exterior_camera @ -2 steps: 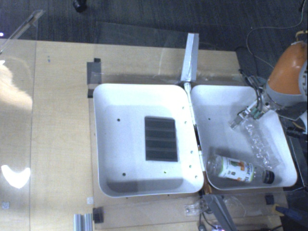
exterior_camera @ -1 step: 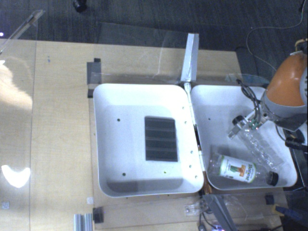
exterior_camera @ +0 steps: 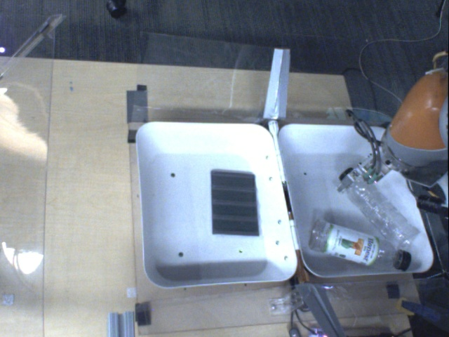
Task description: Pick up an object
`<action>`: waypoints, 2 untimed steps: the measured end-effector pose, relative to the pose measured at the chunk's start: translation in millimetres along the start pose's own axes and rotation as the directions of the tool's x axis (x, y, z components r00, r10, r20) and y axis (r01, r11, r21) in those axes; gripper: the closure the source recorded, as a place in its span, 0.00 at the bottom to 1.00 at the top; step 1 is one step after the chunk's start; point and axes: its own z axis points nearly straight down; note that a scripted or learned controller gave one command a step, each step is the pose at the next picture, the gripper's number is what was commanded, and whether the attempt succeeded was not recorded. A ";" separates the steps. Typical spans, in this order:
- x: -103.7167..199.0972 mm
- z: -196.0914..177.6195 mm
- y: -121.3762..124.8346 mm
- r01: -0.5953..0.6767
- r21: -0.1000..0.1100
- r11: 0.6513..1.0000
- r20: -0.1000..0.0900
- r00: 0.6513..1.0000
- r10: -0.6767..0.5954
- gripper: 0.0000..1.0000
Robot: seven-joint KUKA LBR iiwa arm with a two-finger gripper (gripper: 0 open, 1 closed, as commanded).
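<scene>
A clear bottle (exterior_camera: 349,244) with a green-and-orange label lies on its side near the front edge of the right bin (exterior_camera: 309,153). The wooden surface (exterior_camera: 77,209) carries both bins; the left bin (exterior_camera: 161,188) holds a dark ribbed pad (exterior_camera: 234,202). The claw (exterior_camera: 359,176) hangs over the right bin's far right part, its state impossible to tell.

- Counter (exterior_camera: 84,209): pale wood-look top, smooth, slight sheen w/ glare patches.
- Left bin (exterior_camera: 158,209) & right bin (exterior_camera: 309,153): white plastic, smooth, semi-matt.
- Ribbed pad (exterior_camera: 235,202) in left bin: dark, matt, grooved.
- Bottle (exterior_camera: 347,243): clear glossy plastic, printed label.
- Clear wrapper (exterior_camera: 379,209) next to it: crinkly, see-through, shiny.
- Arm band (exterior_camera: 421,114): orange, smooth, glossy.
</scene>
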 end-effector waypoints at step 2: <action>6.2 -52.6 80.4 0.271 0.013 0.962 -0.015 0.962 -0.271 1.00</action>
